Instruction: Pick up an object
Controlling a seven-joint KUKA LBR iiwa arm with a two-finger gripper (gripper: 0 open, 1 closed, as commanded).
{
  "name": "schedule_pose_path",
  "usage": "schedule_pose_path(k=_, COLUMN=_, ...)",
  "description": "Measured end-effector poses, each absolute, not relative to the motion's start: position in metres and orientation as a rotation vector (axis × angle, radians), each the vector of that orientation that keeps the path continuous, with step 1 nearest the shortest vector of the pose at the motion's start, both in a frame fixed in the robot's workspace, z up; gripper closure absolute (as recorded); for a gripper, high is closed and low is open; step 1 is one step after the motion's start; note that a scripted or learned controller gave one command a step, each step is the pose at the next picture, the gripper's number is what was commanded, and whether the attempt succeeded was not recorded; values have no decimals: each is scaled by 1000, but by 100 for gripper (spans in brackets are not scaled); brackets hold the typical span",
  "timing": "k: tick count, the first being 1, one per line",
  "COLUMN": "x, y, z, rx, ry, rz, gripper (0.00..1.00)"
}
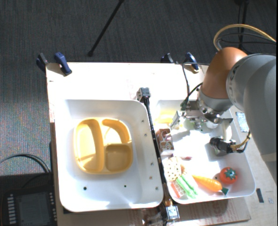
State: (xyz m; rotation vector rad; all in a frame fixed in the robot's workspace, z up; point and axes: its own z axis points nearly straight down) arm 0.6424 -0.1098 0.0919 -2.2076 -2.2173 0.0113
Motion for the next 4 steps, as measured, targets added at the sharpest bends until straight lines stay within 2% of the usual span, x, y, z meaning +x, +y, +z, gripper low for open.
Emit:
schedule_pose_path(k=1, x=554, y=-94, z=86, rx=-2228, ry=-2218, rz=10, gripper=0)
schedule_pose_path(k=2, x=627, y=-135, z=85, rx=-2218, ry=-2220, rz=4, gripper=0)
schedule_pose_path(k=3, x=643, y=-115, z=84, rx=-2215, ry=-2218, rz=7, gripper=0)
schedule_pose_path(k=4, x=642, y=-115, z=92, rx=-2208, ry=-2218, rz=12, gripper=100)
